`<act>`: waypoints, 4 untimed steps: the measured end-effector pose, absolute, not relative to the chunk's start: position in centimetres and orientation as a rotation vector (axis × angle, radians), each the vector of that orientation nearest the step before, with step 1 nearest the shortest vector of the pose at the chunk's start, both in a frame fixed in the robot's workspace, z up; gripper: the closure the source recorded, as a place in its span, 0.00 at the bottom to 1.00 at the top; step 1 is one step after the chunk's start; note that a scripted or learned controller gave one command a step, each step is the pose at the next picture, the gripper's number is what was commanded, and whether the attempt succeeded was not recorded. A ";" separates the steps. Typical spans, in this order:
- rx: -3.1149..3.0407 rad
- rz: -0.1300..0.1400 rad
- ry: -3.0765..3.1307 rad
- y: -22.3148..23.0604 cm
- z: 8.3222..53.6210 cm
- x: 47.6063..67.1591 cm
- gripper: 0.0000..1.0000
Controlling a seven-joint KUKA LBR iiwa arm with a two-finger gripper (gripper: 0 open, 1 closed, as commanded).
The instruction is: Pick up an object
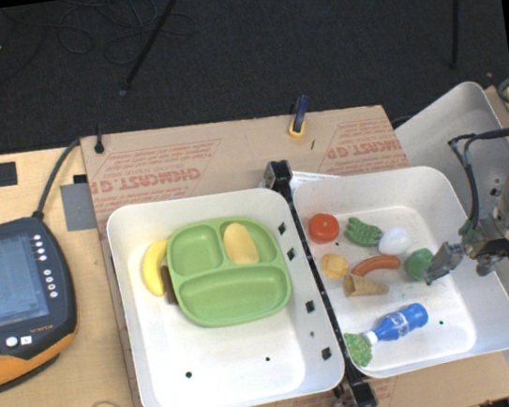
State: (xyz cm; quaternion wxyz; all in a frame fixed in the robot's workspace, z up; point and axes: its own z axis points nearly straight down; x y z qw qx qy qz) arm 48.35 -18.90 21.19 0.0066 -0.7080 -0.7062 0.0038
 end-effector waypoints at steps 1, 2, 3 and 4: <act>-2.219 0.002 -2.218 -18.9 21.8 48.6 0.00; -2.215 0.005 -2.217 -18.9 17.2 47.9 0.00; -2.215 0.004 -2.217 -18.9 12.0 48.7 0.00; -2.219 0.001 -2.220 -18.7 8.6 48.8 0.00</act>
